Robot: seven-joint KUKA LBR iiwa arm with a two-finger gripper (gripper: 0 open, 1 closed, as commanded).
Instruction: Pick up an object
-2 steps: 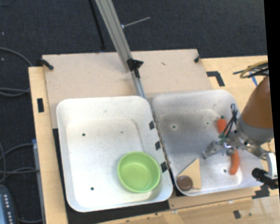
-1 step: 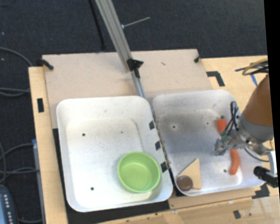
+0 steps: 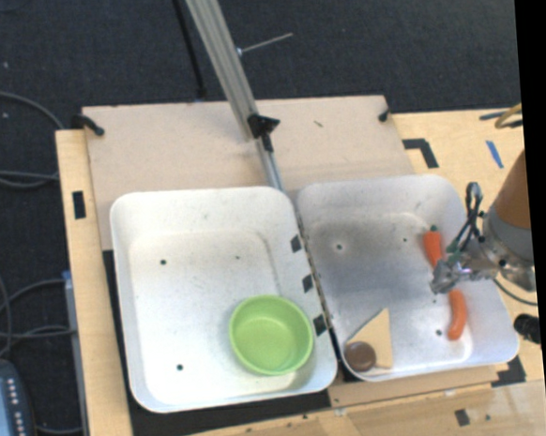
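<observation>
So the bench (image 3: 362, 149) holds two white bins side by side, and the left bin (image 3: 182, 257) has just a green bowl (image 3: 271, 333) sitting toward its near right corner. The right bin (image 3: 369, 242) is where the action is: the arm (image 3: 513, 217) comes in from the right edge and its gripper (image 3: 444, 279) hangs over the bin's right side, right in the gap between what look like two orange carrot-ish pieces. One orange piece (image 3: 431, 246) sits just above the gripper in the view, the other orange piece (image 3: 457, 314) just below it, and both run roughly up-down in the picture, so their long axes are more or less parallel to the bin's right wall. Honestly it might be one long thing with the gripper covering the middle; it's too blurry to say. Can't tell if the jaws are apart or closed, and nothing clearly sits between them. Down at the near edge there's a tan wedge (image 3: 377, 338) with a small brown round thing (image 3: 360, 355) touching its left corner, well off from the gripper. I'd guess the orange pieces are the target since they're nearest.
</observation>
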